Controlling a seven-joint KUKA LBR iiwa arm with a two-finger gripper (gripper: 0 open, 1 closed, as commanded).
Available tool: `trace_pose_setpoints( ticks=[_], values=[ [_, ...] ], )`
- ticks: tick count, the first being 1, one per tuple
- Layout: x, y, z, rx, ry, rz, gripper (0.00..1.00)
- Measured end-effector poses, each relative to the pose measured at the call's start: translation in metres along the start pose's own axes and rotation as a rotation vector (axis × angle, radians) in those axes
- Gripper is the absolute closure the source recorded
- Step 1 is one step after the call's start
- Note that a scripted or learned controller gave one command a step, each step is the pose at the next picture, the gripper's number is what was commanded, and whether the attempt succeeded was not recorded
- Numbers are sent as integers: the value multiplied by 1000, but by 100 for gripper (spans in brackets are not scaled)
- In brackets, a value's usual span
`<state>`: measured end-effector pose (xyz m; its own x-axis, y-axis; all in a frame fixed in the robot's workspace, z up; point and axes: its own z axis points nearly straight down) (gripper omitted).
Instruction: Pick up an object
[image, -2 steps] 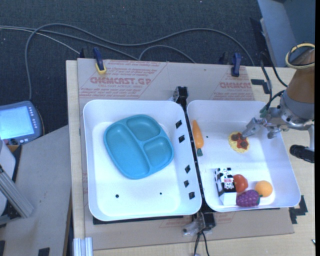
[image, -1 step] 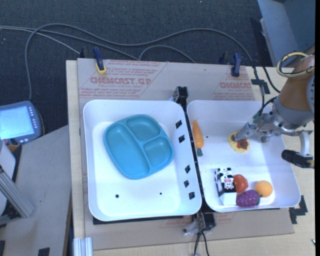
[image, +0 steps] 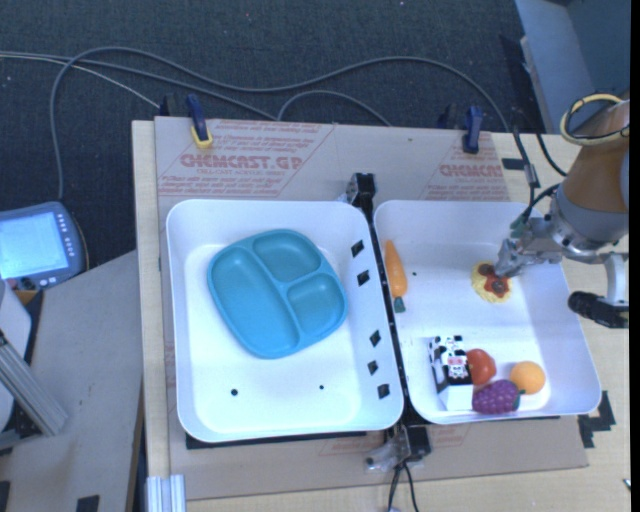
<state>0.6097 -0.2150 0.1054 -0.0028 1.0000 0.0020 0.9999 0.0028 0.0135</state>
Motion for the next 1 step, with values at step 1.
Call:
trace_pose_setpoints(
  ticks=[1],
  values=[
    [5,10,-50,6,-4,1,100]
  ],
)
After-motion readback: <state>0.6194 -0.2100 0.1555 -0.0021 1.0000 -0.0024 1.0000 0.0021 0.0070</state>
